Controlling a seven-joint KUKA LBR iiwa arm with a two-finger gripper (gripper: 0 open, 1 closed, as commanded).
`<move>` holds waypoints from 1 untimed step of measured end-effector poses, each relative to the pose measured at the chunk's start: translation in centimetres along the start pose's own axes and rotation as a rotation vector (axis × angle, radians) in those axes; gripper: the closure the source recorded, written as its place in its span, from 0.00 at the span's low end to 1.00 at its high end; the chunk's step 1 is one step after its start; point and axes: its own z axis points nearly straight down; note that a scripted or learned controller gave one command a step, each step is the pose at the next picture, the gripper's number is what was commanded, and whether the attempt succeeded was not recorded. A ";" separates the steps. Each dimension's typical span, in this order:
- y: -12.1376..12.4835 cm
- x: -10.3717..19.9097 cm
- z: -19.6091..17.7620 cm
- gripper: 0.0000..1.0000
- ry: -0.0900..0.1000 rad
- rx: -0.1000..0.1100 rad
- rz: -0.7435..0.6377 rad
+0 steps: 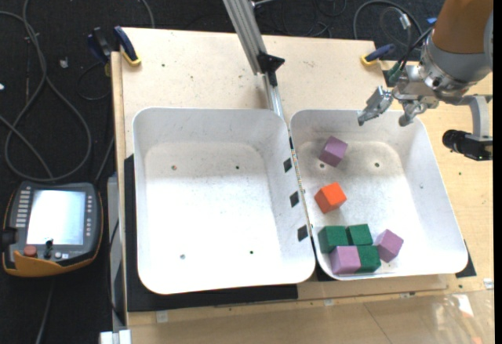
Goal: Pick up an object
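the gripper (388,109) hangs over the far edge of the right bin (439,186), its two fingers spread apart with nothing between them, so it is open and carrying nothing. the nearest candidate is the purple cube (333,151), which lies toward the camera and a little to the view's left of the fingertips, near but not under them. it sits slightly turned on the bin floor, alone, apart from every other block and from the walls, so it has no long axis to speak of and either pair of faces would do.

further toward the camera sits the orange cube (331,197), also free on all sides, close to the divider between the bins. at the near end of the right bin the rest are packed: two green blocks (347,238) touching one another, a purple block (345,258) pressed against them, and another purple block (390,244) just beside the green ones near the curved wall. that cluster looks a poor first choice, since fingers would have little room to slip between neighbours.

the bin floor is smooth white plastic, shallow, with sloped sides; the left bin (157,178) lies beside it. my judgement is that a short move toward the camera and leftward, then a straight descent, suits the lone purple cube best.
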 end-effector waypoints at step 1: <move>3.8 0.9 9.4 0.00 0.001 0.004 -0.002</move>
